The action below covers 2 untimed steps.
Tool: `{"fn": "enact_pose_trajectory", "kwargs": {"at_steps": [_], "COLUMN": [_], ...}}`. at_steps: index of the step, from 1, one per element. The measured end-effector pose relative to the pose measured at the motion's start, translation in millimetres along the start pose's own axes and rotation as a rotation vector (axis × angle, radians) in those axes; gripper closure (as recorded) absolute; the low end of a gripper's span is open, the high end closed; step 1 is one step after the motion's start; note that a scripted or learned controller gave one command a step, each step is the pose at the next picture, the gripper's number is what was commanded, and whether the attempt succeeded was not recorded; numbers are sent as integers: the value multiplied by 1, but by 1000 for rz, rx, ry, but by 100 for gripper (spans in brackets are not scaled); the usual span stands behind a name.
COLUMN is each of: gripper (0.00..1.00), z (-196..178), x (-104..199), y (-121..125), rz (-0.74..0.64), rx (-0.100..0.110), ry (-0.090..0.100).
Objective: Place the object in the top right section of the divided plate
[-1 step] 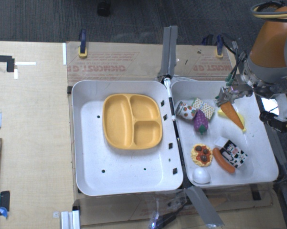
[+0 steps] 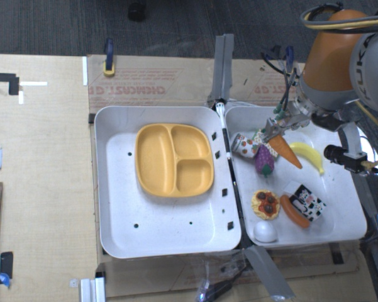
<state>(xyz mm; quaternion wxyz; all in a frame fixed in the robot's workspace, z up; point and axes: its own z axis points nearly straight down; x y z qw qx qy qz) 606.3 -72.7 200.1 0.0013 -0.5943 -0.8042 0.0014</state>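
Two bins side by side. The left bin holds just the yellow plate, set toward its back, with bare white floor left along the front and left side. The plate's top right section is seen bare, as are its other two sections. The plate's right edge lies close to the divider wall between the bins.

The right bin is crowded. A can lies on its side by the divider, touching a purple toy. A carrot lies slanted beside the purple toy, and a banana just right of it. Toward the front are a pizza, a sausage partly under a black-and-white box, and a white egg at the front edge. Little free floor is left among them; some is left at the bin's right.

The gripper is seen low over the back of the right bin, at the carrot's top end and close to the can and purple toy. The object it is on is possibly the carrot; a small multicoloured bit under it is too blurred to name. Whether the claw is wide, narrow or gripping cannot be told. The arm's upper part is cut off at the right edge.
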Motion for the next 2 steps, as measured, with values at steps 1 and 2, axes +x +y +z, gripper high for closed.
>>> {"fn": "enact_pose_trajectory", "kwargs": {"at_steps": [1, 2], "gripper": [100, 100], "z": [11, 11], "x": [85, 165], "y": [4, 2], "rz": [276, 417], "rx": [2, 3], "ry": [0, -1]}}
